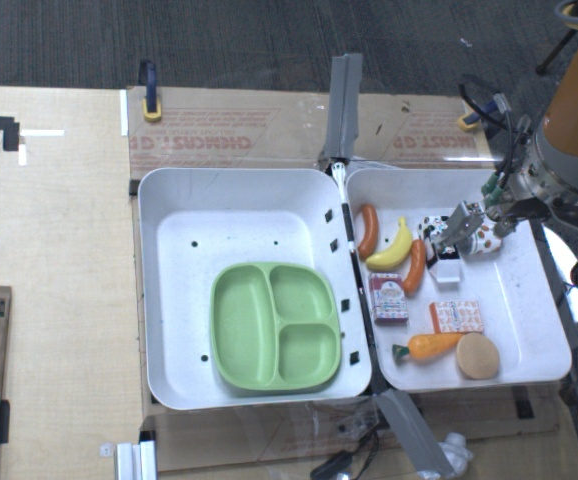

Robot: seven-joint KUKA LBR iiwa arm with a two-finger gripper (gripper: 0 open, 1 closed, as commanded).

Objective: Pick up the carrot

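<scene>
Two shallow white bins sit side by side on a pale wooden desk (49, 268), seen from above at a slant. The left bin (169, 208) holds a green divided plate (274, 325) with three compartments. The right bin (529, 308) holds a scatter of toy food. The carrot (431, 347), orange with a small green top, lies near the front edge of this bin, its thick end touching a round tan biscuit-like disc (478, 357). Just behind the carrot is a small red-and-white box (456, 316), and to its left a red carton (389, 299). Farther back lie a sausage (368, 229), a banana (393, 247) and an orange-red pepper-like piece (414, 267). The grey arm reaches in from the right, and its gripper (459, 230) hangs over the back of the right bin, well apart from the carrot. Whether the jaws are open or closed cannot be told.
</scene>
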